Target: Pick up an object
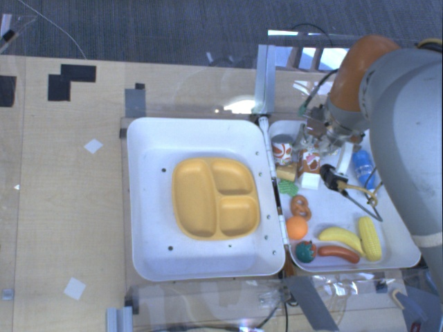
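Reaching in from the right, arm (387, 116) bent down, tool (320, 144) low over right bin (401, 251) (grip state unclear).

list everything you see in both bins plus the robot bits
left bin: 1, white, left of the other bin
divided tray: 1, yellow, in the left bin
right bin: 1, white, under the arm
banana: 1, yellow, right bin, near edge
corn cob: 1, yellow, beside the banana
sausage: 1, red-brown, below the banana
orange: 1, orange, by the divider
pretzel: 1, brown, above the orange
blue bottle: 1, blue, beside the gripper
arm: 1, grey with orange band, from right
gripper: 1, dark, over the right bin's far end
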You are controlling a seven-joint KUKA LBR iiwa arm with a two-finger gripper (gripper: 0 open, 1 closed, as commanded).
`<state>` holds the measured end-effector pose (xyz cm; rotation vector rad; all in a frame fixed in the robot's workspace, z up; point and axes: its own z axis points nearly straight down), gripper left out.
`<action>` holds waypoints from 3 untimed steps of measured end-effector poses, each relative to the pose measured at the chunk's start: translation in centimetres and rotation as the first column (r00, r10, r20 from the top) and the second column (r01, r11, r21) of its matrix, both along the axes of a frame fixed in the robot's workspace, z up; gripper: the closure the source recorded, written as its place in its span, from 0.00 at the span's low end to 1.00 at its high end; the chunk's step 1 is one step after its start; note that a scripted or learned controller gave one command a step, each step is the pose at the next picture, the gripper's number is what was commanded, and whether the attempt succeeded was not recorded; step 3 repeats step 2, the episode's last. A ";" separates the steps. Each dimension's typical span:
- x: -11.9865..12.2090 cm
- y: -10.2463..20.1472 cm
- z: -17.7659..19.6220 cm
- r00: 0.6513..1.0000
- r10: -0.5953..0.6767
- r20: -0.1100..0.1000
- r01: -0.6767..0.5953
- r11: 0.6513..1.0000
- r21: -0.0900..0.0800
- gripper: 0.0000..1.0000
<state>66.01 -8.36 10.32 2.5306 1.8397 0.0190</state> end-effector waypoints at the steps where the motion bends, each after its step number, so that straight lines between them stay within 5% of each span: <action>1: -2.6 4.4 8.7 1.000 -0.020 -0.004 0.020 1.000 0.005 1.00; 2: -2.8 4.2 8.3 1.000 -0.023 -0.012 0.023 1.000 0.004 0.00; 3: -2.8 4.2 8.3 1.000 -0.023 -0.012 0.023 1.000 0.004 0.00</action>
